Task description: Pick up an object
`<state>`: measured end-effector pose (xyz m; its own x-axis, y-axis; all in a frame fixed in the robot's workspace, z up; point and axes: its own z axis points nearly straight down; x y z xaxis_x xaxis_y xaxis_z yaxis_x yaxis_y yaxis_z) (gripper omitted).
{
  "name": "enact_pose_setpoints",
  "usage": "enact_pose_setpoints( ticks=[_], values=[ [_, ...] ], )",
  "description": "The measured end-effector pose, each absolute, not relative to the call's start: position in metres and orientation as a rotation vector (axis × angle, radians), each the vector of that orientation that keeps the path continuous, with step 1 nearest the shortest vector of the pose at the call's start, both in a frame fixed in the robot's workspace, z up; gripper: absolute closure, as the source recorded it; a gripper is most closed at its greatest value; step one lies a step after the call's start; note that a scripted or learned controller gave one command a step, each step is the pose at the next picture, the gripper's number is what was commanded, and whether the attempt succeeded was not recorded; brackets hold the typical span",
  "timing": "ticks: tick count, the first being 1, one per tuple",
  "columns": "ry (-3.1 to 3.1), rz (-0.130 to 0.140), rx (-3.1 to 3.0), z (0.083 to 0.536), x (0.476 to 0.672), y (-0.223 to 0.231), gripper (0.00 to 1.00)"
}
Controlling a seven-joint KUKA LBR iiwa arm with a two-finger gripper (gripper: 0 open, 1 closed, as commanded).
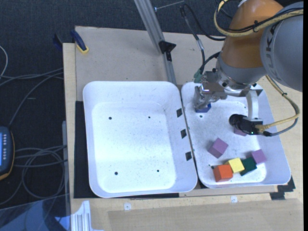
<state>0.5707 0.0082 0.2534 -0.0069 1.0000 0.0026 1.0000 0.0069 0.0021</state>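
Camera view: gripper low in the right bin's far corner, directly over a small blue block; its grip state cannot be told. Block sits just below the tool, touching or nearly; too hidden to judge its long axis or heading.

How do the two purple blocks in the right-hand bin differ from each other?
The purple block in mid-bin stands alone, apart from every other block; the purple block by the bin's right rim sits next to the green block at the end of a row of blocks. The first looks somewhat larger and paler than the second. Both are small purple cubes lying in the right bin.
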Motion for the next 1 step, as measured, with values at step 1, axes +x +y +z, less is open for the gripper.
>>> enact_pose_setpoints(
  ticks=[1],
  values=[
    [-2.227, -0.003, -2.213, 0.2365, 0.5813, 0.0656, 1.0]
  ],
)
